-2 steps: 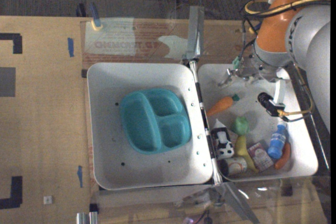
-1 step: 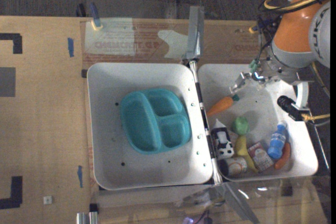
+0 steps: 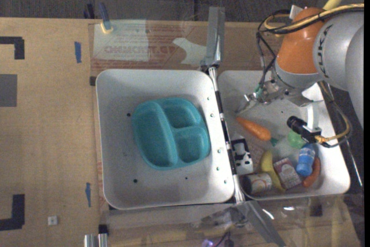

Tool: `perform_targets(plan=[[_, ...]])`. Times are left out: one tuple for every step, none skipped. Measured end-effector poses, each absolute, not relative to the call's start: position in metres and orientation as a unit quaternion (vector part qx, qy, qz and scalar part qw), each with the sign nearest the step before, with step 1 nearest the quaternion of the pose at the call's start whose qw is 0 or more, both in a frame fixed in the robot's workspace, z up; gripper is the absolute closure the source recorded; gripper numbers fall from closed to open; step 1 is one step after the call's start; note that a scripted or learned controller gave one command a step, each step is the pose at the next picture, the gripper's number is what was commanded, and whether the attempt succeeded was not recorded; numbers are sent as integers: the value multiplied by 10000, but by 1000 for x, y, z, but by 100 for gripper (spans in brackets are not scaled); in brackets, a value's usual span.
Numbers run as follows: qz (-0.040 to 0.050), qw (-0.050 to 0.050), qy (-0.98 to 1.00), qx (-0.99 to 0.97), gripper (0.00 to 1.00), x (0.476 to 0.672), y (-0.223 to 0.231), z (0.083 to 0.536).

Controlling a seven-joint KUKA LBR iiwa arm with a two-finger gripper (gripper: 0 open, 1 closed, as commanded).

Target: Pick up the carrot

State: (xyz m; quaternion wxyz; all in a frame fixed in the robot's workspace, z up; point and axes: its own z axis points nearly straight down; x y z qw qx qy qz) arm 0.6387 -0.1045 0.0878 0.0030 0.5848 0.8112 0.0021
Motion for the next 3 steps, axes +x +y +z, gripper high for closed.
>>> perform_targets(plan=[[21, 36, 8140, 5809, 0, 562, -122, 89], [34, 56, 7656, 6433, 0, 511, -115, 89], [35, 93, 7645, 6446, 100, 512, -117, 99]])
